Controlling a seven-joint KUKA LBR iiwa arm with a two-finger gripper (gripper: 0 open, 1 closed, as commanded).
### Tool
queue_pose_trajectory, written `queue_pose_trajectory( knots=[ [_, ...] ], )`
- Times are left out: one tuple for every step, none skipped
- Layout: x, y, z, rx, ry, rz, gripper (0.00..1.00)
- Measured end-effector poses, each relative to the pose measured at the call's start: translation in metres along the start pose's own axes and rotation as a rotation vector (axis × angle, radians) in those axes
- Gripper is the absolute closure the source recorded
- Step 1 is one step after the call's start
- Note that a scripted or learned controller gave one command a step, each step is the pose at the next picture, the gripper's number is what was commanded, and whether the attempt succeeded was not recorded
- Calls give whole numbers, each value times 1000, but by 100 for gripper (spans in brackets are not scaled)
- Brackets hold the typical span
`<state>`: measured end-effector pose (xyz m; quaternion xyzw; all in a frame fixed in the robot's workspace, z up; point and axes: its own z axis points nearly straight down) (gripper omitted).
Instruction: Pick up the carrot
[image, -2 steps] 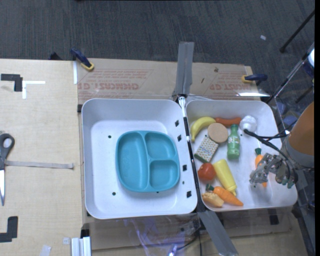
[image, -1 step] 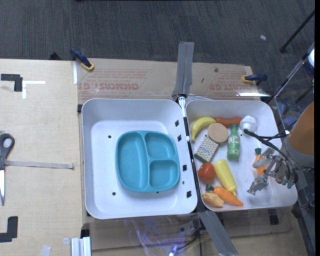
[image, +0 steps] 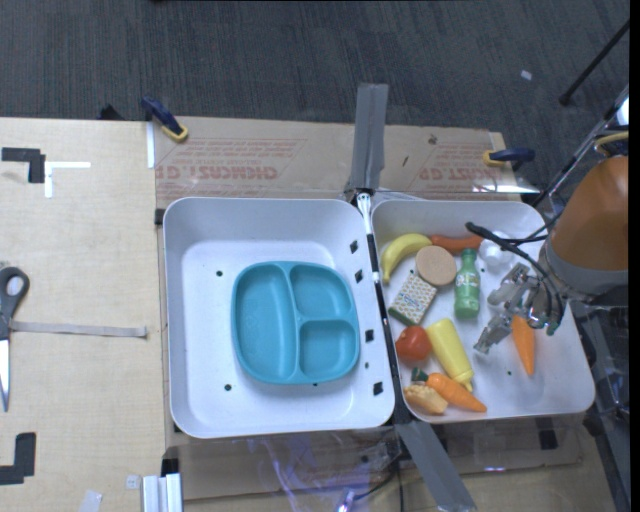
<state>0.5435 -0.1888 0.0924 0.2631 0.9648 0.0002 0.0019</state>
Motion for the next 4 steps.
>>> queue_pose_trajectory(
  knots=[
    [-1, 1, -10, 0, -4, -3, 100],
    [27, 47, -62, 0, -1, -72, 100],
    [51, -34, -11, 0, 1, -353, 100],
    [51, -34, -11, 0, 1, -352, 0]
  ],
)
